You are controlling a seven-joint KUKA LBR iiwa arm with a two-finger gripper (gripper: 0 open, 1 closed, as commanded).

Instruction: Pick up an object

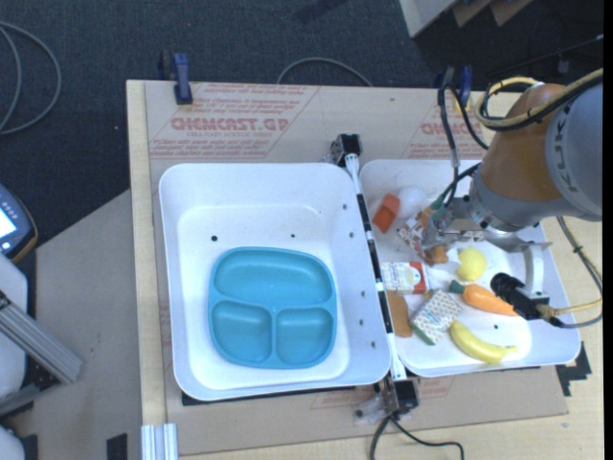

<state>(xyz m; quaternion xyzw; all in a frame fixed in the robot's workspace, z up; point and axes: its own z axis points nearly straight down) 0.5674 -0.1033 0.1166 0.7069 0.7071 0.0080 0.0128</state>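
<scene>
gripper (433, 230) down in right bin (565, 348), center-right of frame, buried in food clutter. honestly cannot tell its state. banana (476, 342), carrot (487, 301) sitting lower right, blue tray (273, 307) in left bin (182, 257).

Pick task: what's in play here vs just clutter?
In play: end effector, banana, carrot, lemon, orange block, checkered packet.
Clutter: blue divided tray in left bin, blue clamp, cables.
</scene>
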